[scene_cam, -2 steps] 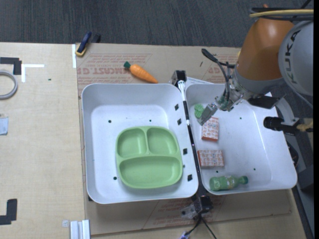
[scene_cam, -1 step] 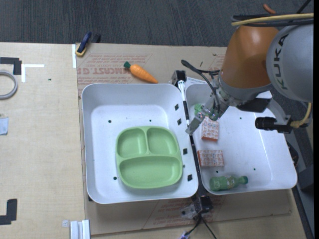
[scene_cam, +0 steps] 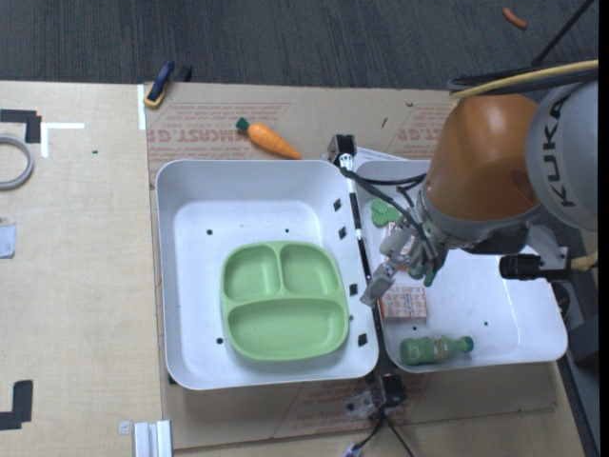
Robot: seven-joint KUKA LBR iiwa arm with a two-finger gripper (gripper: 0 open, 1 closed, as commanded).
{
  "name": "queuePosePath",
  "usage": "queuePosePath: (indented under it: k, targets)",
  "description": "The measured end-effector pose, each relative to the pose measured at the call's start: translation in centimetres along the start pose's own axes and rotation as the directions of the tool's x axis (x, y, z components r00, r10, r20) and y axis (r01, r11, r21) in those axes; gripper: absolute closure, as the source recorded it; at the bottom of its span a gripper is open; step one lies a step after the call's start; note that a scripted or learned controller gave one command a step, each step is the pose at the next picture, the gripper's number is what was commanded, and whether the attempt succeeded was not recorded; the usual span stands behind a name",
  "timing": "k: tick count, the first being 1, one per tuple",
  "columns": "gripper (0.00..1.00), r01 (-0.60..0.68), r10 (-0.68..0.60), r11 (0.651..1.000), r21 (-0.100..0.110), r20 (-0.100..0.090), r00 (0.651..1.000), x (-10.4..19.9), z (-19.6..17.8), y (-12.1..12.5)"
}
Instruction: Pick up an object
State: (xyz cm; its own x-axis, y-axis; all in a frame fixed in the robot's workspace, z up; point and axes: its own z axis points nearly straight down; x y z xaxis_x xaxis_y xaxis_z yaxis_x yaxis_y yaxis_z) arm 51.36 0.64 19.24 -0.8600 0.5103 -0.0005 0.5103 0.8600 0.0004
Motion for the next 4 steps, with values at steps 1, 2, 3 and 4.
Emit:
queuePosePath:
  k: [1,2,3,4]
  targets:
    - [0.00,0.311,-0.311,0.951,-0.001,0.003,0.951,-6.7,0.0,5.7]
    - [0.00,0.484,-0.484,0.875,0.000,0.001,0.875,-4.6,0.0,1.8]
    - [0.00,0.507,-0.507,0.862,0.000,0.001,0.862,-1.5,0.0,-3.2]
    - [0.00,0.507,-0.507,0.862,0.000,0.001,0.862,-1.5,0.0,-3.2]
